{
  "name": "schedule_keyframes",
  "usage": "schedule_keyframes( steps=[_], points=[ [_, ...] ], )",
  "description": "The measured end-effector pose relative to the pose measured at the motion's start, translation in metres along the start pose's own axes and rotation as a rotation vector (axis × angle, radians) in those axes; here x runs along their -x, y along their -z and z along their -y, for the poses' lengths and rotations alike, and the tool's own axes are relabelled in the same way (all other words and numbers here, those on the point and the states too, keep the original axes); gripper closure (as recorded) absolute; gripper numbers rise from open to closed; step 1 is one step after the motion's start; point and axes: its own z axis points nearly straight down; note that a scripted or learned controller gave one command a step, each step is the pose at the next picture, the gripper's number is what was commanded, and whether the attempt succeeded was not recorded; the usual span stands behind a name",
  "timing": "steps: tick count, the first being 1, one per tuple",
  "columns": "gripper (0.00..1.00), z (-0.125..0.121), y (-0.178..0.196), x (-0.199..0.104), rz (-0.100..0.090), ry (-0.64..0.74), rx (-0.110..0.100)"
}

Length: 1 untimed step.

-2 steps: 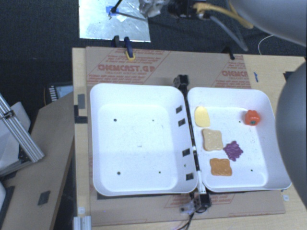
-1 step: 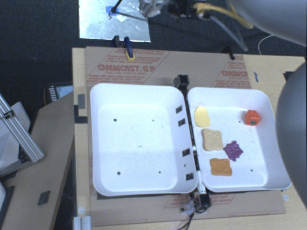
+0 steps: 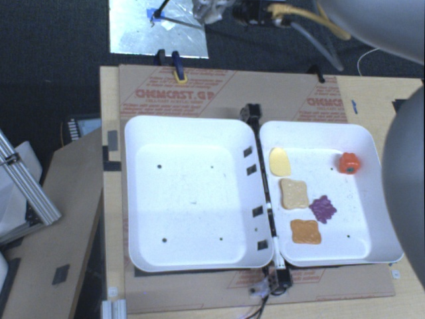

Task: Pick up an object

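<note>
The grey arm (image 3: 406, 191) looms closest to the lens, a blurred bulk along the right side. Going from the left, the left bin (image 3: 133, 178) sits flush against the right bin (image 3: 362, 244). The right bin holds every candidate:

- a pale yellow piece (image 3: 279, 161) near the divider
- a tan slice (image 3: 293, 194) just below it
- an orange-brown slice (image 3: 305, 231) lower still
- a purple cluster (image 3: 323, 208) beside the two slices
- a red-orange fruit (image 3: 349, 163) near the far wall

All five lie flat on the bin floor.

The gripper (image 3: 211, 2) hangs well beyond the bins at the top, over a shiny metal sheet (image 3: 156, 28). It is too smeared to tell whether it is spread or pinched together.

By this layout the pick looks not yet begun. Choosing a piece, travelling over the right bin, descending, closing and lifting all appear to remain.
</note>
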Motion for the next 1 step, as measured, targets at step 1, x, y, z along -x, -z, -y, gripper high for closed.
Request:
schedule_keyframes(
  steps=[1],
  points=[
    [1.00, 0.0000, 0.0000, 0.0000, 0.000, 0.000, 0.000]
  ],
)
